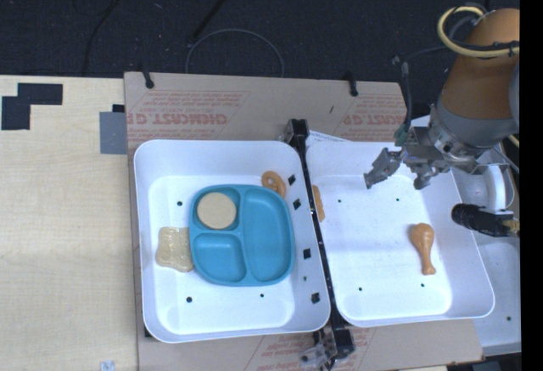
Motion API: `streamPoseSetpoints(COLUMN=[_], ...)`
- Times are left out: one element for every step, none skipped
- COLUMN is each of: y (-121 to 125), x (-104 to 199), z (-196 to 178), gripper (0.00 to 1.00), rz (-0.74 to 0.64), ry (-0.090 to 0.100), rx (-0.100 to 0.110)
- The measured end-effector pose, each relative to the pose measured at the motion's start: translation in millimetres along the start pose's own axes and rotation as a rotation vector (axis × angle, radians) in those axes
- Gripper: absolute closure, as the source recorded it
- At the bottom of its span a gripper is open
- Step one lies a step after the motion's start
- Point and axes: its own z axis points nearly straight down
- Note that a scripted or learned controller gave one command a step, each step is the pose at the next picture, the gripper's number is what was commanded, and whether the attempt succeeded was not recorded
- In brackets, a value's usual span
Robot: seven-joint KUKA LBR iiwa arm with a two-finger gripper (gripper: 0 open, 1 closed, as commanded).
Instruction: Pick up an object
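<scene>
The hand (400,171) hangs over the back part of the right bin (475,303), its two fingers spread wide with nothing between them. Nearer the front of that bin, well apart from the hand, lies a toy drumstick (423,245). The left bin (161,323) holds a blue divided plate (254,246) carrying a round cookie (215,210).

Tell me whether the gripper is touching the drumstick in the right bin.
Apart. The camera view shows the gripper open above the bin's far side, with bare white floor between it and the drumstick lying nearer the front.
</scene>
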Motion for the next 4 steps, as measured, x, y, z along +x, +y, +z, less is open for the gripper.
streamPoseSetpoints(y=[2.0,-8.1,-4.4,-4.9], x=[-0.1,0.7,9.1,10.4], z=[-6.9,45.0,104.5,158.3], gripper=[0.0,0.0,0.0,0.0], rz=[-0.002,-0.001,0.001,0.0], ry=[-0.001,-0.001,0.0,0.0], rx=[-0.012,-0.007,-0.008,-0.008])
